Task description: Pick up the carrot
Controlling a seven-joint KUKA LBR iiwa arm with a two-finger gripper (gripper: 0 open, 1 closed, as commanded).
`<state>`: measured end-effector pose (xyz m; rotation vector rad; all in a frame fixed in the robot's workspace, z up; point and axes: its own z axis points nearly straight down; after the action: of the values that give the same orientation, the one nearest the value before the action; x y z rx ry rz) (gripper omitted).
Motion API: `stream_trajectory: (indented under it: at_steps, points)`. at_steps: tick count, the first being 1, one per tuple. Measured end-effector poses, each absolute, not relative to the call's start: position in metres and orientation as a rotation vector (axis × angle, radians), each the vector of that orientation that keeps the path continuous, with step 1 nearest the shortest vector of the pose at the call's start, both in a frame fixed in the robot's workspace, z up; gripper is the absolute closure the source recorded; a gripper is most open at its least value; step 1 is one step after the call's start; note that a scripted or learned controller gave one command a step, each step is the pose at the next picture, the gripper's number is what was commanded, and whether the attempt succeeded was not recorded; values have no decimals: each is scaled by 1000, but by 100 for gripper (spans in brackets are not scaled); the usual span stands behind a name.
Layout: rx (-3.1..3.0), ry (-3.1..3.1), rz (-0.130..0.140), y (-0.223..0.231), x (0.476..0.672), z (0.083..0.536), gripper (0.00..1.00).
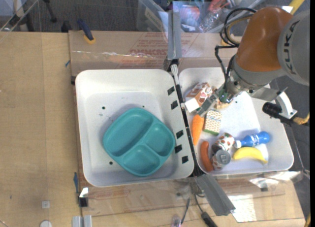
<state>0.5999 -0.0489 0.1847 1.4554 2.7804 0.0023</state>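
You see a matt teal plastic tray (139,141) in a smooth white plastic bin (93,127) — both faintly shiny. The worktop (34,122) looks like pale wood — the carrot (197,128) matt orange.

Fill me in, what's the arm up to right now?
The arm's gripper is low in the right bin, over the clutter near its back left corner. The carrot lies by the divider, just below and left of the gripper, not picked up yet. A teal divided plate sits in the left bin.
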Motion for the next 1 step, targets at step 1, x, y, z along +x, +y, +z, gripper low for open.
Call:
stream_trajectory:
  at_steps: [1]
  points:
    - [1455,2780,2,-49,600,185,0]
